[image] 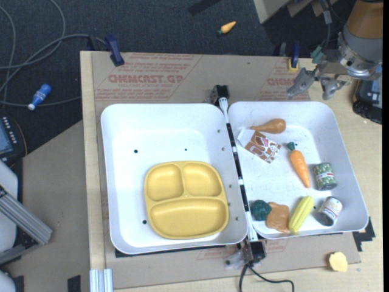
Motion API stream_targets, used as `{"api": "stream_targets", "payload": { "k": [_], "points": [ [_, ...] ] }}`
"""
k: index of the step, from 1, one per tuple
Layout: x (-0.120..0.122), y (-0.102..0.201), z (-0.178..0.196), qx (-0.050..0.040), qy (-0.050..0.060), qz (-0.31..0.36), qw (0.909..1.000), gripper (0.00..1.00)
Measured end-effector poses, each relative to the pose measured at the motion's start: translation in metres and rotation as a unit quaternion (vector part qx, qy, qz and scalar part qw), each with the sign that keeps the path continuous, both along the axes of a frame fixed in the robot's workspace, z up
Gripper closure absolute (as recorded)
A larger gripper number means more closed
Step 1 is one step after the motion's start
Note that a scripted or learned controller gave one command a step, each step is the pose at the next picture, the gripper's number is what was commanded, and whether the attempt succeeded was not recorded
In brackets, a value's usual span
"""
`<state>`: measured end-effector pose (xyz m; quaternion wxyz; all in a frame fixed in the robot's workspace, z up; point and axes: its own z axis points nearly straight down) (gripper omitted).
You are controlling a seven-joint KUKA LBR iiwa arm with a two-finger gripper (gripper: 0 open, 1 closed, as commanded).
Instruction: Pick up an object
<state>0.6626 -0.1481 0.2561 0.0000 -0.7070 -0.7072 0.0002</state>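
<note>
My gripper (314, 85) hangs above the far edge of the right bin (340, 132), open, with nothing between its two grey fingers. In that bin lie a brown drumstick (271, 126), a brown-and-white carton (262, 146), an orange carrot (298, 166), a green-labelled can (324, 177), a silver can (330, 210), a yellow corn cob (301, 213), a dark green piece (261, 209) and a tan piece (278, 217). All of them lie nearer the camera than the gripper.
The left bin (121, 163) holds a yellow divided plate (185, 199). A yellow lump (338, 261) lies on the bench at the front right. On the floor are a small orange item (227, 27) and a blue bottle (40, 95).
</note>
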Motion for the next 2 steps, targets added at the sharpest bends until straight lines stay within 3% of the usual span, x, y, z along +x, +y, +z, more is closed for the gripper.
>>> {"api": "stream_targets", "payload": {
  "k": [1, 2],
  "points": [
    [-0.017, 0.049, -0.074, 0.0022, 0.005, 0.002, 1.0000, 0.00],
    [-0.019, 0.053, -0.179, 0.0008, 0.008, -0.001, 1.0000, 0.00]
  ]
}}
